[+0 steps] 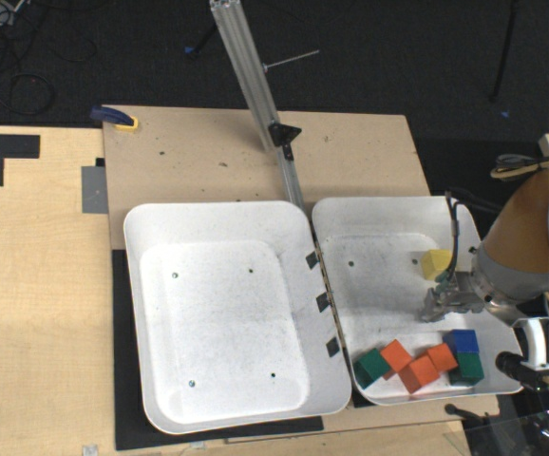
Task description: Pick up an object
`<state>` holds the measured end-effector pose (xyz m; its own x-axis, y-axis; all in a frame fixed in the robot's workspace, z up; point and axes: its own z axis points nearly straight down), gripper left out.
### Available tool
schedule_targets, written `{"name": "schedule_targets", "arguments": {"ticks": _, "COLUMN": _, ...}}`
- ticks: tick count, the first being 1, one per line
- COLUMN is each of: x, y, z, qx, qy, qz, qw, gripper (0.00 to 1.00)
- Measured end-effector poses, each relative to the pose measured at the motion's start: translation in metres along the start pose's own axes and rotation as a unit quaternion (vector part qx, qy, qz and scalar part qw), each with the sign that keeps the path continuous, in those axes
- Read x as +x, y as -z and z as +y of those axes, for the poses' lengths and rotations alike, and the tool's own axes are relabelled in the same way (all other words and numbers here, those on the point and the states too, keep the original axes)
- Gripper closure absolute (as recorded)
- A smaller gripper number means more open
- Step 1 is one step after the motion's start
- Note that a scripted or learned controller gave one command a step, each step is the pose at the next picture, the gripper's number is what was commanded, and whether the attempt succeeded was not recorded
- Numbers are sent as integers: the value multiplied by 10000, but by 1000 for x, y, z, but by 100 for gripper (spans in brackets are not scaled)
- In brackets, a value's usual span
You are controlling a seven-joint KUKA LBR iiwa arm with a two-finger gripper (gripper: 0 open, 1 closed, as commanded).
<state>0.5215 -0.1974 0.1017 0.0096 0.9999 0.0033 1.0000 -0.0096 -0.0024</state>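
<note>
**The tool hangs low in the right bin, next to a yellow block**

The grey robot arm with the orange band (526,231) comes in from 3 o'clock and bends down into the right shallow white plastic bin (374,226). Its metal tool (443,302) sits low over the bin floor, a bit past the middle toward 3 o'clock. I cannot tell how the tool is set, and I see nothing held in it.

A small yellow block (435,263) lies just beside the tool, at 12 o'clock from it. It looks very close, but I cannot tell if they touch.

More blocks are bunched together along the 6 o'clock edge of the same bin. A green block (372,366) is at the 9 o'clock end of the bunch. Next to it is an orange block (395,354), then two more orange blocks (428,366) pressed close. A blue block (463,341) sits at the 3 o'clock end, with a dark green block (467,369) just below it.

The left shallow white plastic bin (151,231) sits right beside the other one. Small black clips (323,301) sit where the two bins meet. Both bins rest on a brown board counter (350,150). A long grey metal rail (251,69) leans up from the counter toward 12 o'clock.
</note>
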Motion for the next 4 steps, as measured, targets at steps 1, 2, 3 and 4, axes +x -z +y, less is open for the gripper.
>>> {"name": "schedule_targets", "arguments": {"ticks": 1, "x": 5, "y": 44, "z": -2, "qx": -19, "qy": 60, "qz": -16, "qw": 10000, "gripper": 100}}
{"name": "schedule_targets", "arguments": {"ticks": 2, "x": 4, "y": 96, "z": -1, "qx": -28, "qy": 53, "qz": -21, "qw": 10000, "gripper": 100}}
{"name": "schedule_targets", "arguments": {"ticks": 3, "x": 59, "y": 92, "z": 0, "qx": 5, "qy": 69, "qz": 1, "qw": 10000, "gripper": 100}}
{"name": "schedule_targets", "arguments": {"ticks": 4, "x": 113, "y": 108, "z": -8, "qx": 4, "qy": 74, "qz": 3, "qw": 10000, "gripper": 100}}
